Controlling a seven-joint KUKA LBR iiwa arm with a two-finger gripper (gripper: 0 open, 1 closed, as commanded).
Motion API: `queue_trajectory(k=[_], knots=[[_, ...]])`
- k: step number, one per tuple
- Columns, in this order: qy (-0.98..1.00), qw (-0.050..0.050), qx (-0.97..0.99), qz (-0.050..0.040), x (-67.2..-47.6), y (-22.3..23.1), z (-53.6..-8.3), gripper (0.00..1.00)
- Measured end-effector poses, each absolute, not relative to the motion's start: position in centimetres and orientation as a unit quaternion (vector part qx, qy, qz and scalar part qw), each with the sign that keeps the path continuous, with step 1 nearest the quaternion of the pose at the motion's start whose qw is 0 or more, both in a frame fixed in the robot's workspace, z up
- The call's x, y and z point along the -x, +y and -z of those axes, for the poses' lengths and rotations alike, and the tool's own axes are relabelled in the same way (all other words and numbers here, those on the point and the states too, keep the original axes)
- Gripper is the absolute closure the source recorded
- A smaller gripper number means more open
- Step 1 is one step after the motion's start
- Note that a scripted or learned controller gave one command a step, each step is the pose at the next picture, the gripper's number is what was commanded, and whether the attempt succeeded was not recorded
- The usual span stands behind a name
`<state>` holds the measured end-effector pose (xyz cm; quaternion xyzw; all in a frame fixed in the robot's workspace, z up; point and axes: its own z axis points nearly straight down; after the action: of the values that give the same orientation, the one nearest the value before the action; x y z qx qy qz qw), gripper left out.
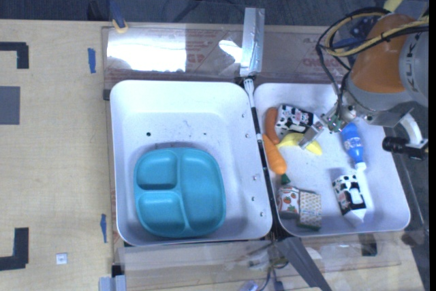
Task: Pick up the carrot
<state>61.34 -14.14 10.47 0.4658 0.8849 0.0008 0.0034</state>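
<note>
Camera view places the carrot (273, 144) along the right bin's (395, 215) left wall, the gripper (317, 131) is seen just right of it, apparently holding nothing, its opening unclear, so the approach seems underway and leftward alignment is needed.

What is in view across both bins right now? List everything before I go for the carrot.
left bin: 1, white, left half of bench
divided plate: 1, teal, three compartments, in left bin
right bin: 1, white, right half of bench
carrot: 1, orange, along right bin's left wall
cow-print carton: 1, black and white, right bin's far side, beside carrot
yellow item: 1, yellow, under gripper; type unclear
blue bottle: 1, blue, right bin's middle
cow-print bottle: 1, black and white, right bin's near right
patterned packet: 1, red and grey, right bin's near left
arm: 1, grey with orange band, from right
gripper: 1, over the yellow item
</note>
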Motion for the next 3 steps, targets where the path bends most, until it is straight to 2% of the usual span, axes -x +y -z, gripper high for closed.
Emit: queue_trajectory(k=[1, 2, 3], knots=[[0.895, 0.003, -0.445, -0.0006, -66.5, -18.5, -16.7, 0.0], [0.94, 0.01, -0.341, 0.0001, -66.2, -15.2, -11.7, 0.0], [0.967, 0.002, -0.255, -0.0006, -62.1, -15.5, -8.7, 0.0]])
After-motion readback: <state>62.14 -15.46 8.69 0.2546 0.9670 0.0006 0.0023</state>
